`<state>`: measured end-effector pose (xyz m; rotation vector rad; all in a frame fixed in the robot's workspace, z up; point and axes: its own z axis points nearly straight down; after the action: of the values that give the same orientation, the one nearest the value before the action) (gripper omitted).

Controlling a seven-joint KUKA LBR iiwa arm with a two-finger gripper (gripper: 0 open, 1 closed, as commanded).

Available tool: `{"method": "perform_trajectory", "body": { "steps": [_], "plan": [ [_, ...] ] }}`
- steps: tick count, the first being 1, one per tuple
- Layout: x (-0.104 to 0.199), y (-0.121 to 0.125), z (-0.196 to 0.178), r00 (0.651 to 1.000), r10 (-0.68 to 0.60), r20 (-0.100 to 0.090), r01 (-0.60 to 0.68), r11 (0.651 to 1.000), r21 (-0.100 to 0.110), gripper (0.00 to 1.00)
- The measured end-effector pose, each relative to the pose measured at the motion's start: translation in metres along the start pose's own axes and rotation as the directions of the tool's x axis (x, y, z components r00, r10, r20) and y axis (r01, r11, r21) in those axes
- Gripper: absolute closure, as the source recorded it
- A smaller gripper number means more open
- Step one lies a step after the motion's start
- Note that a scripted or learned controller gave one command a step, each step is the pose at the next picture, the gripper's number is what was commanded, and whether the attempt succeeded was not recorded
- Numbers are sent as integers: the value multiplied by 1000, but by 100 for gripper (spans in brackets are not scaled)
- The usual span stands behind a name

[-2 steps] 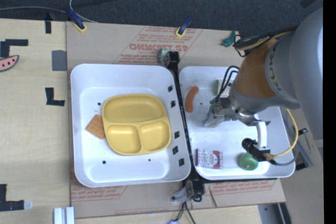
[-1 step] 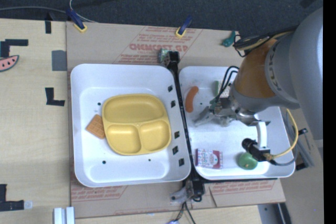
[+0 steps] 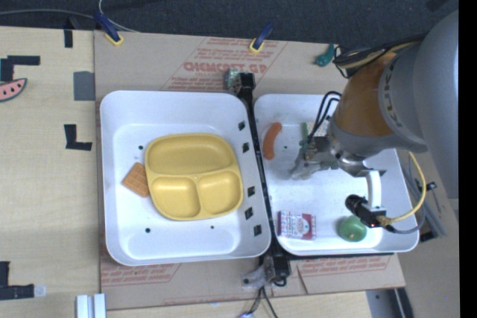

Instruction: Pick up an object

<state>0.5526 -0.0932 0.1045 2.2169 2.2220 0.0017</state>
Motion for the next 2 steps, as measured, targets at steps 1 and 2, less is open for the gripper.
{"method": "perform_trajectory", "body": {
  "steps": [1,2],
  "plan": [
    [0,0,0,1000,0,0,0,1000,0,0],
    [-15,82,21,1000,4,-5,-4,1000,19,0]
  ]
}}
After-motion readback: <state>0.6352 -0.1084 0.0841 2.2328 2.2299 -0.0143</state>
